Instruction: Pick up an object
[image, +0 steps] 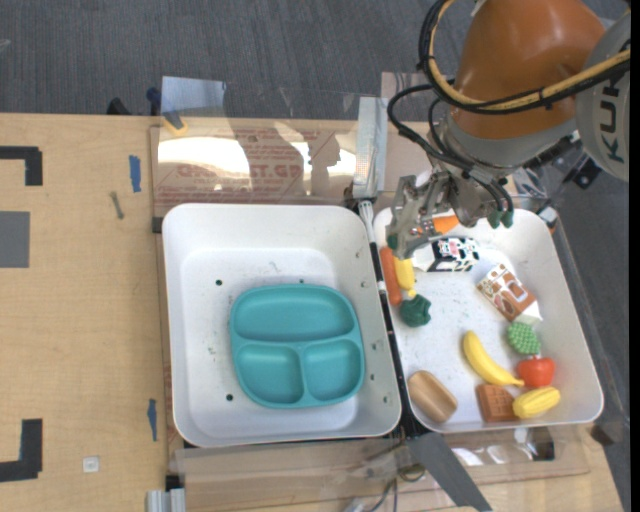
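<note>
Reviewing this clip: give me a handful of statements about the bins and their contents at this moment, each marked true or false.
1. The teal divided plate lies in the left bin. True.
2. The banana lies on the teal divided plate. False: it lies in the right bin.
3. The gripper hangs over the right bin's far end. True.
4. The bread roll sits at the right bin's far end. False: it sits at the near end.
5. The broccoli lies in the right bin near the divide. True.
</note>
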